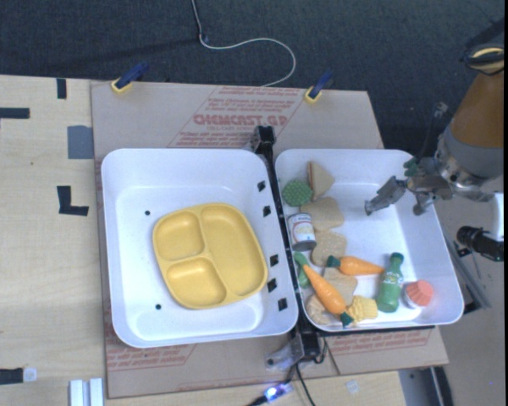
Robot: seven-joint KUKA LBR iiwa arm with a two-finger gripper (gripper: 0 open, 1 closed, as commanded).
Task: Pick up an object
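You see a pale wooden bench (34, 252) bearing a cardboard sheet (229, 117) with red print, clipped at its far corners. Dark blue carpet (85, 15) lies beyond the bench's far edge, with a thin white cable (245, 45) looping across it.

Toy foods are crowding the right white plastic bin's (423, 227) left edge and front corners. Bare floor is lying open along its right wall. A yellow divided plate (208, 254) is occupying the left bin's (127, 184) middle.

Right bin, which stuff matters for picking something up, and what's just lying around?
For the job: hand, carrots, green bottle, small can, bread slices, right bin.

Lying about: yellow tray, left bin, white cable.
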